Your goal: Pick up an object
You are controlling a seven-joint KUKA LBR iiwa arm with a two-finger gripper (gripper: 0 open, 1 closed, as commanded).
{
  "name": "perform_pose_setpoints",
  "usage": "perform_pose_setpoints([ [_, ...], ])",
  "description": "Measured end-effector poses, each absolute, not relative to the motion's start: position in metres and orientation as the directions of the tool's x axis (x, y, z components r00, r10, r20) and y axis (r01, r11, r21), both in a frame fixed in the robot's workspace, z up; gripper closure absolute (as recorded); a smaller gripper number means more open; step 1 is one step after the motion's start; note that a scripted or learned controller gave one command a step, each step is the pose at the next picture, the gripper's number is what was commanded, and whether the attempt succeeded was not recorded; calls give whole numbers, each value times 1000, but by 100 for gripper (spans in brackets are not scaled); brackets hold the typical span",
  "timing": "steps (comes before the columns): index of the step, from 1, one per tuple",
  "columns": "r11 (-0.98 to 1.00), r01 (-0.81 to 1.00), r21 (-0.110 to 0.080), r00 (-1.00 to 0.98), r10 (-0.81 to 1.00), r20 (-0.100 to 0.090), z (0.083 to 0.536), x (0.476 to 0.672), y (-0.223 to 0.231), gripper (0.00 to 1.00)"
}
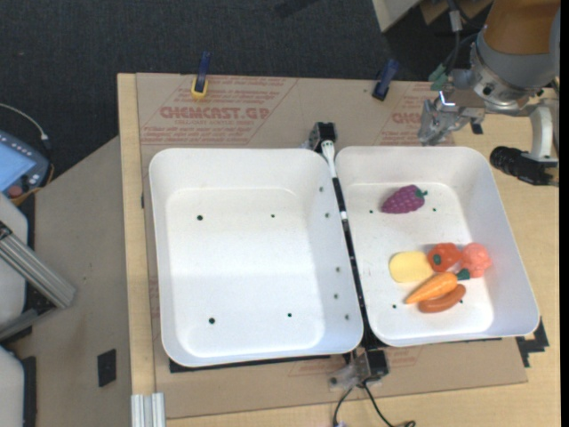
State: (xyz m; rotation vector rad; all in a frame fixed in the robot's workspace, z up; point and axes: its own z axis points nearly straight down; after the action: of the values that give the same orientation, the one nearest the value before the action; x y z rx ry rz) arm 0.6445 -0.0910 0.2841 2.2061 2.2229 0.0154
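Nearest you, at the front of the right bin (511,265), lies a tight cluster: an orange carrot (432,287) resting over a red sausage-shaped piece (442,302), a yellow piece (410,266) just to their left, an orange-red tomato-like piece (444,256) and a pink round piece (476,259) touching behind them.

Start from the gripper (437,124): it hangs above the bench just past the far rim of the right bin, nothing between its fingers; at this size you cannot tell whether they stand apart or together. Moving outward, the closest object is the purple grape bunch (403,199), alone near the bin's far-left part, well apart from the cluster. The left bin (164,265) lies beyond that, across the divider.

These look like light, hollow plastic play food, probably stiff and smooth, so likely to slip or skate under an off-centre pinch. The grape bunch seems your easiest pick: isolated, bumpy, with room on both sides. Take it across its narrower width, at the middle. In the cluster, neighbours would likely crowd the fingers.
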Motion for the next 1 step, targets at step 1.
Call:
perform_pose_setpoints([
  [1,8,1000,10,-8,1000,2,343,608,-26,100],
])
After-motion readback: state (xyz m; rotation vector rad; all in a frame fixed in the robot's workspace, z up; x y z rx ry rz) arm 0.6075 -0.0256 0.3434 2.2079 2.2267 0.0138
